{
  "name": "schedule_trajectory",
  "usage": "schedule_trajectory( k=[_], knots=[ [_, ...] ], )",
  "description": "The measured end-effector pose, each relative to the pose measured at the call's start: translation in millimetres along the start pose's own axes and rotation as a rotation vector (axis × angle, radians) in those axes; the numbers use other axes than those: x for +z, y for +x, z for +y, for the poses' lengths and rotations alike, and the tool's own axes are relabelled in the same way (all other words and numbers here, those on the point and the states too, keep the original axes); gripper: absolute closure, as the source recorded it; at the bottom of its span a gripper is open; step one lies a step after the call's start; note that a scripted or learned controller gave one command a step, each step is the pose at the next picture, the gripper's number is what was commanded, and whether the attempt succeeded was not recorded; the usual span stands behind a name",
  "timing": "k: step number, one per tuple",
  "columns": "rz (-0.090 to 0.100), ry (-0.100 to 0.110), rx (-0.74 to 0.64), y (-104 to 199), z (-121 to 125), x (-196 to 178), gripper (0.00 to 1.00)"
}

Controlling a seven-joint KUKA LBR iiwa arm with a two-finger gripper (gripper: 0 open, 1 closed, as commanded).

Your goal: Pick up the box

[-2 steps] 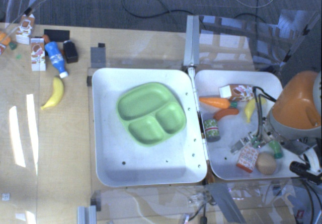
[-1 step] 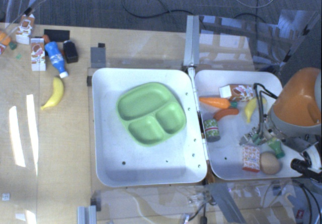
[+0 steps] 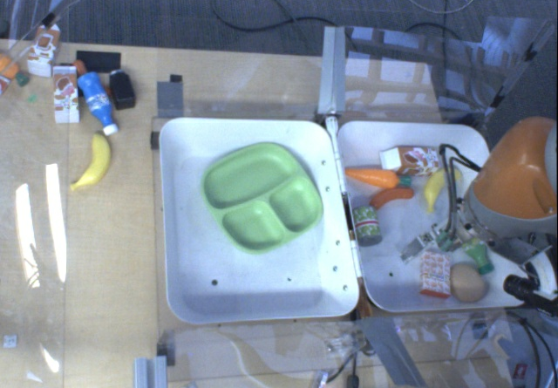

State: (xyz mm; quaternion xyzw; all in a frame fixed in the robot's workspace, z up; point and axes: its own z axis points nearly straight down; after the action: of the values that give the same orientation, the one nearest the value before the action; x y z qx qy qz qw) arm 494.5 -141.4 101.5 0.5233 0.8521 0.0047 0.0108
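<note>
A small red and white box (image 3: 434,275) stands near the front of the right bin (image 3: 384,297), beside a brown egg-shaped thing (image 3: 468,283). A second, longer carton (image 3: 410,158) lies at the back of that bin. My gripper (image 3: 425,243) hangs low over the bin just above and behind the small box, below the arm's orange band (image 3: 521,175). Nothing shows held in it. A dark cable partly crosses it.
The right bin also holds a carrot (image 3: 375,177), a red sausage-like piece (image 3: 392,197), a yellow banana (image 3: 433,188), a small can (image 3: 366,225) and a green item (image 3: 478,255). A green divided plate (image 3: 261,196) lies in the left bin (image 3: 187,290). A banana (image 3: 94,161), a bottle (image 3: 96,103) and cartons lie on the bench's left.
</note>
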Motion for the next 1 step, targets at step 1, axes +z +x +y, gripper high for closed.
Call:
schedule_trajectory(
  k=[1],
  knots=[
    [0.025,0.002,-0.089,-44.5,-22.9,10.9,0.00]
  ],
)
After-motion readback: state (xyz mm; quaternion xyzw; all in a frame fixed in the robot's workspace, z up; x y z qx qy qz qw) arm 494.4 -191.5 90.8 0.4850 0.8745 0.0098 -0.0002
